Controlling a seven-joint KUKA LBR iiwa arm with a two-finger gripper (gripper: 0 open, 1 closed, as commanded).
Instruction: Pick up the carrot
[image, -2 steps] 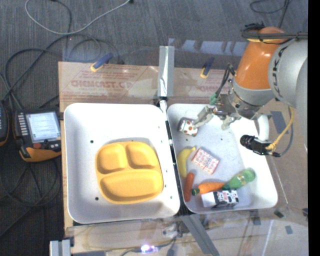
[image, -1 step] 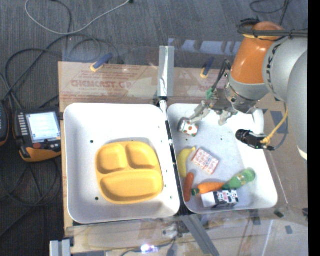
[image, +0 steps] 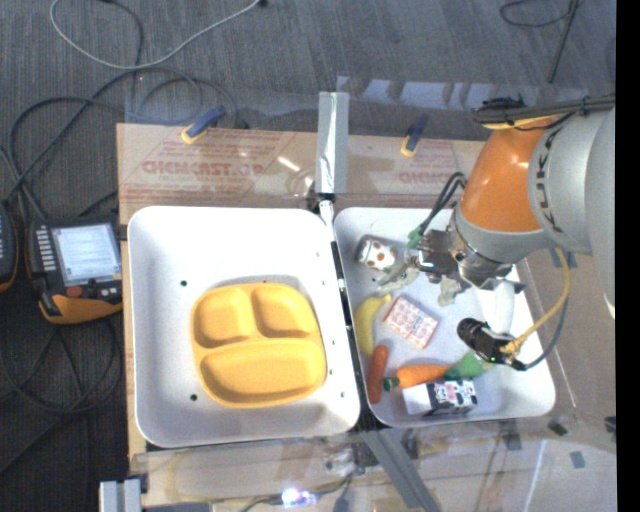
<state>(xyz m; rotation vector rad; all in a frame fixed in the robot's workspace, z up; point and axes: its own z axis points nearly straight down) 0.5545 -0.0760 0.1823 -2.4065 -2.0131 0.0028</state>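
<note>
We see the carrot lying near the front of the right bin, beside a small box. It looks light, rigid and smooth, so we judge mid-body the best hold. Our gripper's state we cannot tell.

Carrot: orange, tapered, with a green leafy top at its right end.
Pose: lying flat, nearly level, tip pointing left, green end slightly raised toward the right.
Place: right bin, near its front edge.
Contact: resting against the top of a white box; its tip meets a red-orange vegetable.
</note>
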